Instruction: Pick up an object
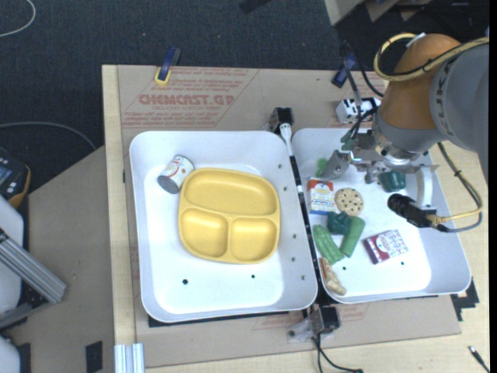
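**Arm low over right bin, grasp not confirmed**

Dark carpet around a plywood-topped surface [233, 99] with red print, carrying two shallow white bins side by side. Left white bin [155, 278] holds a yellow three-compartment plastic plate [229, 214], lying flat mid-bin, and a small white-and-grey can [174, 172] on its side just beside the plate's upper-left corner. Right white bin [435, 266] holds the candidate objects, bunched along its left half: a white-and-red flat packet [321, 195], a round chocolate-chip cookie [349, 201] touching it, green plastic vegetable pieces [338, 235] below, a tan piece [333, 279] near the bin's lower-left corner, and a dark red-and-white packet [386, 245] set apart toward the centre.

Grey arm with orange band reaches in from the right; its gripper [371, 165] sits low over the upper part of the right bin, likely placed for a pick there. A teal object [394, 180] lies right beside it, possibly the target. Whether the fingers are spread or closed cannot be told; wrist hardware hides them. No object seen between them, so pick judged not yet done.
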`<action>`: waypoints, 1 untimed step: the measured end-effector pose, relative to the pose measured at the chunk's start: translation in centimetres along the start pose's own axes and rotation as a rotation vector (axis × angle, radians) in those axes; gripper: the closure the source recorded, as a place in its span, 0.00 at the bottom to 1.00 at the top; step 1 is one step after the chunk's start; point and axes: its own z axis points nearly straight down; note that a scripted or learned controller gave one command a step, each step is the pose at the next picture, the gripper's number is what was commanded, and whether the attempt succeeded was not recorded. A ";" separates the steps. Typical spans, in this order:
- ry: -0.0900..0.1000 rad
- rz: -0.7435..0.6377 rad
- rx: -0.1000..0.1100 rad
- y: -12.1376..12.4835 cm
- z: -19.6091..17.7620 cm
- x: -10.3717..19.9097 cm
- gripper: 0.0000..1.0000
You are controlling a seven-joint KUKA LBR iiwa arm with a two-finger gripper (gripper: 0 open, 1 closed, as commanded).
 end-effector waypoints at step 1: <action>0.003 0.000 -0.011 0.3 4.4 0.2 0.00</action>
